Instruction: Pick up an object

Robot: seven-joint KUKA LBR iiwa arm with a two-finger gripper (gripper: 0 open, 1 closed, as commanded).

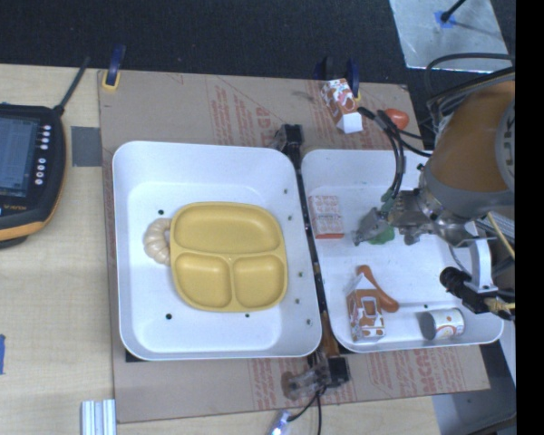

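Observation:
My gripper [377,230] is down in the right bin [408,175], near its middle. A small green object [382,236] lies right at its tip, partly hidden by it. I cannot make out whether it is between the tips. Left of the gripper lies a red-and-white packet [326,216]. Toward the bin's front are a brown curved piece [379,290], a small brown-and-white carton [365,313] and a grey can [442,324] lying on its side.
The left bin [140,324] holds a yellow divided plate [228,255] with a beige lump [156,240] against the plate's left edge. Behind the bins sit a small carton [341,103] and an orange object [396,116]. A control pendant [18,170] lies far left.

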